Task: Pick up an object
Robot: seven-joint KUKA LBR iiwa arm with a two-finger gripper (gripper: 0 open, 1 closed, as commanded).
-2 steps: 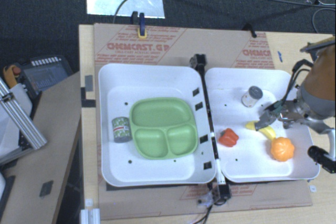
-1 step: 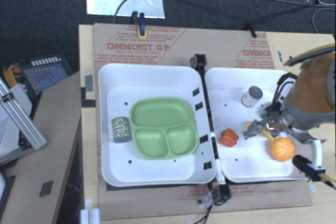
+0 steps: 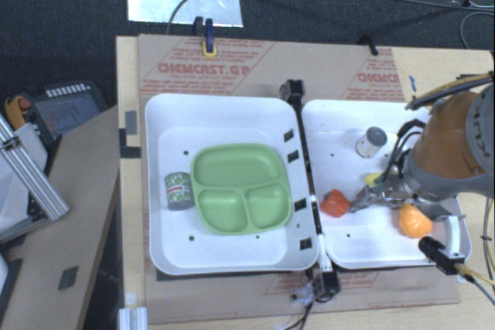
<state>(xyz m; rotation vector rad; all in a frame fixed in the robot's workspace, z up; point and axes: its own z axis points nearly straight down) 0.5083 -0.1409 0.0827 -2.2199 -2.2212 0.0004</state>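
The right bin [image 3: 340,120] holds a red rounded object [image 3: 335,203] near its left wall. An orange ball-like object [image 3: 415,222] lies by its right front. A small clear jar with a grey cap [image 3: 370,141] stands toward the back. My gripper [image 3: 363,200] is low in this bin, reaching in from the right, with its tip just right of the red object and close to touching it. A small yellow-green item [image 3: 374,179] peeks out just behind the gripper, partly hidden by the wrist. Nothing is visibly held.
The left bin [image 3: 224,106] carries a green divided plate [image 3: 236,188], with a small green-labelled can [image 3: 179,190] on its left. A black divider with clips [image 3: 302,166] runs between the bins. The arm's orange band [image 3: 452,137] overhangs the right bin's right side.
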